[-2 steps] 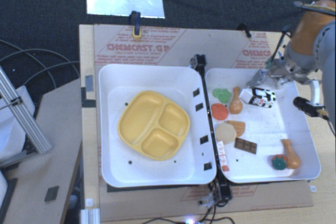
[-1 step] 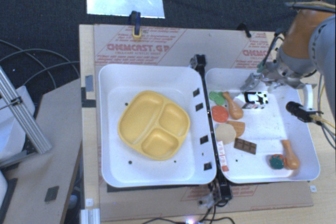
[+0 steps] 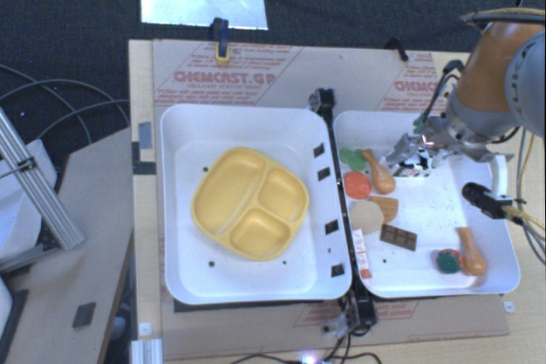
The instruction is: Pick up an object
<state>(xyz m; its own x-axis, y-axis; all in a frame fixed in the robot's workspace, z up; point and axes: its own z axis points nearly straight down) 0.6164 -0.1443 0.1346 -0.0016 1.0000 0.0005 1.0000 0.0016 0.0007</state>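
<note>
Several toy foods lie in the right bin (image 3: 503, 268): a green piece (image 3: 351, 157), an orange elongated piece (image 3: 379, 173), a red-orange round piece (image 3: 357, 184), an orange wedge (image 3: 385, 206), a pale disc (image 3: 367, 219), a brown chocolate bar (image 3: 397, 237), an orange drumstick shape (image 3: 470, 252) and a teal-and-red ball (image 3: 447, 261). My gripper (image 3: 412, 159) hangs low over the upper middle of that bin, just right of the orange elongated piece. No object shows between its tips.
A yellow divided plate (image 3: 250, 202) sits in the left bin (image 3: 179, 149). A black divider rail (image 3: 334, 183) runs between the bins. The grey arm with its orange band (image 3: 499, 55) comes in over the right bin's far right corner.
</note>
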